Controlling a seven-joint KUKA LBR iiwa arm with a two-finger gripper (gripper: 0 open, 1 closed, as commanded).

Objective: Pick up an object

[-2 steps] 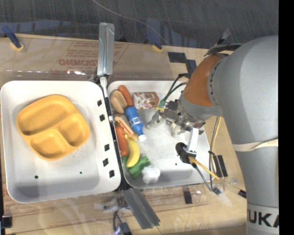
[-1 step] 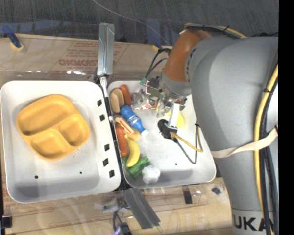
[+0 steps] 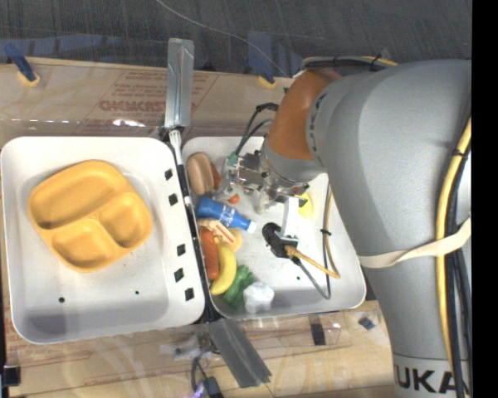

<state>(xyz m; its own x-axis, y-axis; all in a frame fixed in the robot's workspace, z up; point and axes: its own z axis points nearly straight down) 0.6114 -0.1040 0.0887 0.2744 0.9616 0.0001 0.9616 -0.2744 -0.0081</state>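
My gripper (image 3: 247, 181) hangs low inside the right bin (image 3: 336, 293), over its upper middle, just right of a brown bun-like toy (image 3: 201, 172). A blue bottle-shaped toy (image 3: 222, 214) lies just below and left of it. Further down along the bin's left side lie a red and orange piece (image 3: 211, 247), a yellow banana (image 3: 225, 270), a green toy (image 3: 243, 279) and a white crumpled piece (image 3: 258, 297). The wrist and metal parts hide the fingers.
The left bin (image 3: 25, 305) holds a yellow divided tray (image 3: 90, 214). A metal divider bar (image 3: 178, 89) stands between the bins at the top. The big grey arm (image 3: 398, 156) covers the right bin's right side.
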